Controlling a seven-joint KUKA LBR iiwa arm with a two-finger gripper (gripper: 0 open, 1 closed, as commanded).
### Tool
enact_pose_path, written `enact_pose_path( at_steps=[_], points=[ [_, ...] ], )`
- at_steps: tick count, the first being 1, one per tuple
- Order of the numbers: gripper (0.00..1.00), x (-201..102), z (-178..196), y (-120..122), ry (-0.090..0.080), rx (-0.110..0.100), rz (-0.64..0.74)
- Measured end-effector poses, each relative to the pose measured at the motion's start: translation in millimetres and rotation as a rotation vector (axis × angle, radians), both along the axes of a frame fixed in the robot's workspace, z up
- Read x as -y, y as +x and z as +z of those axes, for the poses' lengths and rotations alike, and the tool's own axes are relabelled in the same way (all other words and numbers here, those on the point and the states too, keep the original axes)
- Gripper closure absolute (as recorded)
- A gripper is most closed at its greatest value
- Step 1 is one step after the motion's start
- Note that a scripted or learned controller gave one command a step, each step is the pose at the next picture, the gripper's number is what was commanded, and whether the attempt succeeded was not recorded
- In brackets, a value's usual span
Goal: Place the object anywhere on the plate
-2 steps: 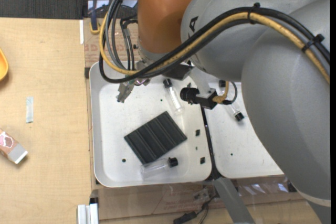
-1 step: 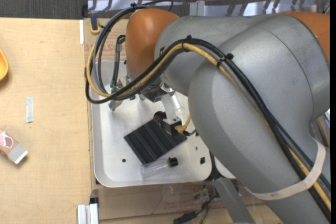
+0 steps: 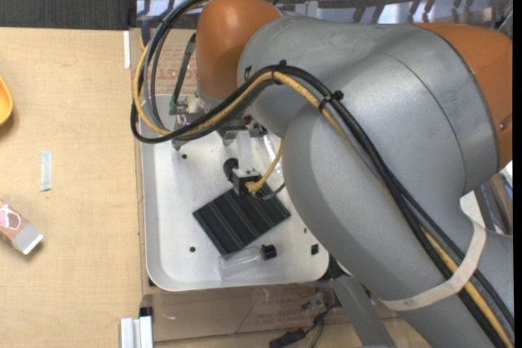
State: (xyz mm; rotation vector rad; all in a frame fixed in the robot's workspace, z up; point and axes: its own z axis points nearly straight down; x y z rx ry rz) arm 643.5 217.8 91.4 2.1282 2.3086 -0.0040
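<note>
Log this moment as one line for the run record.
arm: over white bin | black ribbed slab: flat on bin floor | clear tube: beside slab, near front rim

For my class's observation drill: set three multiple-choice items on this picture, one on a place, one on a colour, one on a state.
1. Where is the black ribbed slab? A in the white bin; B on the wooden table; C on the carpet.
2. What colour is the rounded joint cover of the arm? A blue; B orange; C green.
3. How does the slab lie? A on edge; B rolled up; C flat.
Key: A, the bin's floor surrounds it; B, the cover is plainly orange; C, its ribbed face shows upward.
</note>
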Motion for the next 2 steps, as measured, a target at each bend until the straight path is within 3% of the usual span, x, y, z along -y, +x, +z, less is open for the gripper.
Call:
enact_pose_path(
  at_steps=[1, 2],
  points=[
    [0.0, -4.2, 20.2, 15.6, 0.0, 0.0, -0.202],
    [0.0, -9.5, 86.7, 15.7, 0.0, 0.0, -0.311]
  ],
)
